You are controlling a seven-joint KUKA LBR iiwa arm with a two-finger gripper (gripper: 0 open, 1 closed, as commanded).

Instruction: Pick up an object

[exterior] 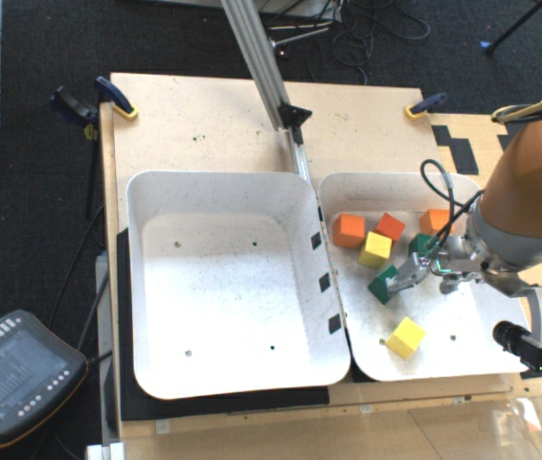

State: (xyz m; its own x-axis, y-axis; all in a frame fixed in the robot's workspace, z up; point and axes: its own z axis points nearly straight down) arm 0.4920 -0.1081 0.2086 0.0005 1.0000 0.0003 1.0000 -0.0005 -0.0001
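Bins: two shallow white plastic trays with rounded corners, side by side on a pale speckled board.

Left bin (156, 199): bare floor, lightly freckled with dark specks.

Right bin (462, 357): six small blocks. Orange cube (349, 230) near the dividing wall; a second orange block (390, 226) just beside it, tilted on a corner; yellow cube (376, 249) touching both from below. Third orange block (434, 220) toward the far rim, partly behind a black cable (440, 185). Dark green block (383, 284) below the yellow cube, tilted. Second yellow cube (405, 337) apart from the rest, near the bin's front. All blocks matt, flat-faced, sharp-edged.

Gripper (413, 274): metal, low over the right bin, its tips against the right side of the dark green block; a teal-green piece sits just above them. Whether the tips are parted or closed on anything cannot be told at this size.

Arm (530, 195): smooth orange band over a grey wrist, covering the right bin's far right corner.

Surroundings: slanted aluminium rail (257, 51) ending at the bins' shared edge; blue-and-yellow clamps (116, 98) at the board's far corners; grey teach pendant (17, 377) on dark carpet at lower left.
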